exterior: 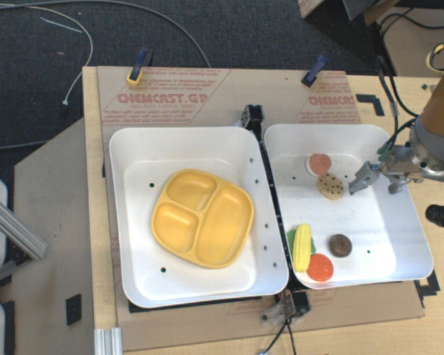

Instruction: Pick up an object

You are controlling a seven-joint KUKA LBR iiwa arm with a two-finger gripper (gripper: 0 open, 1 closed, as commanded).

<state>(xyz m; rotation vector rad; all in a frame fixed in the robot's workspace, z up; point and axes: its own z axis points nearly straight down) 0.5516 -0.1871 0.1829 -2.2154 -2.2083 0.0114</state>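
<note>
- Plate (202, 218), yellow and divided, fills the left bin (126, 154); a poor grasp target.
- Corn (301, 246), tomato (320, 267) and a brown piece (340, 245) crowd the right bin's (407, 235) near edge.
- Cookie (330, 187) lies just left of the pincer (374, 180), which looks released and grasps nothing; it should centre above the cookie before descending.

Even, fairly bright overhead light washes the two white bins (399, 268) left of and below the gripper (376, 177) nearly featureless, shadows under it and beneath the yellow tray (202, 218) far to its left stay faint, while fine detail looks soft and slightly grainy throughout.
</note>
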